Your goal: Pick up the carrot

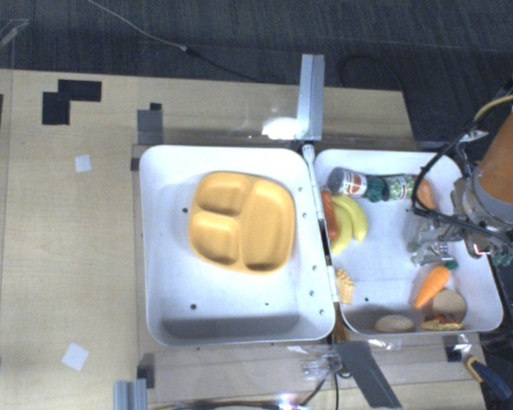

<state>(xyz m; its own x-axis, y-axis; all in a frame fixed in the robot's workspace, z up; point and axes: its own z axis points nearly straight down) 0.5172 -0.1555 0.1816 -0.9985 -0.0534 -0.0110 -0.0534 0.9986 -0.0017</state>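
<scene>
The carrot (432, 286) is orange and lies slanted in the right bin (494, 314), near its front right corner. My gripper (433, 248) hangs just above the carrot's upper end, with the grey arm and its orange band (509, 165) coming in from the right. The metal fingers (419, 244) stand a little apart and the carrot is not between them. The carrot's lower tip rests next to a beige, stone-like lump (450, 302).
The right bin also holds a bottle (372, 184), a banana (350, 220), a red stick-like item (327, 212), an orange piece (426, 193), a tan potato shape (395, 323) and small bits (344, 285). A yellow divided plate (242, 220) sits in the left bin (167, 314).
</scene>
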